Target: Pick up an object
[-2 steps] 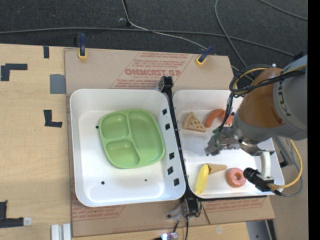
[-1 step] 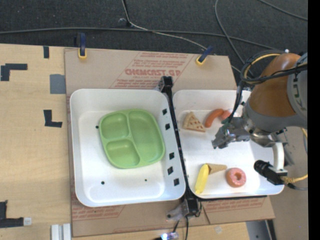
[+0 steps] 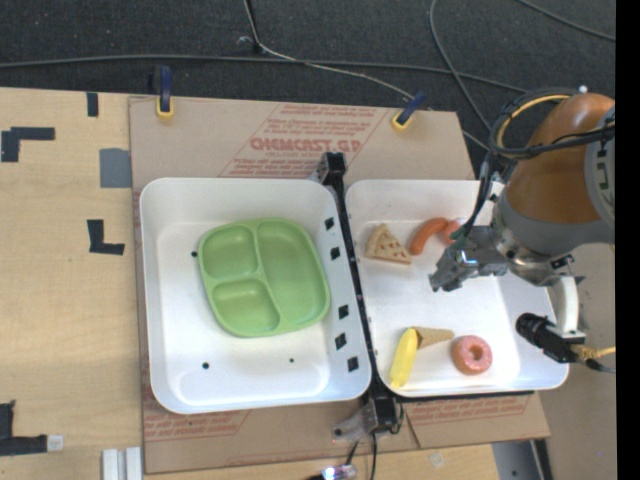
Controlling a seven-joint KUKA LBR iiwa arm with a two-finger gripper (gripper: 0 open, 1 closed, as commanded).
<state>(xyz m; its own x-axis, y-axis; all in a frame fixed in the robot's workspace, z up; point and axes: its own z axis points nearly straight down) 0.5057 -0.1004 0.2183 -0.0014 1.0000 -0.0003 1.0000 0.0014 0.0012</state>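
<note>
Cardboard (image 3: pixel 300 133) under both bins reads "CHEMCAST GP" in red.

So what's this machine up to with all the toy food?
A grey and orange robot arm reaches in over the right bin, its gripper hanging above the bin floor with nothing visibly in it. Around it lie a sandwich wedge, a sausage, a banana and a pink doughnut. The left bin holds a green divided plate.
</note>
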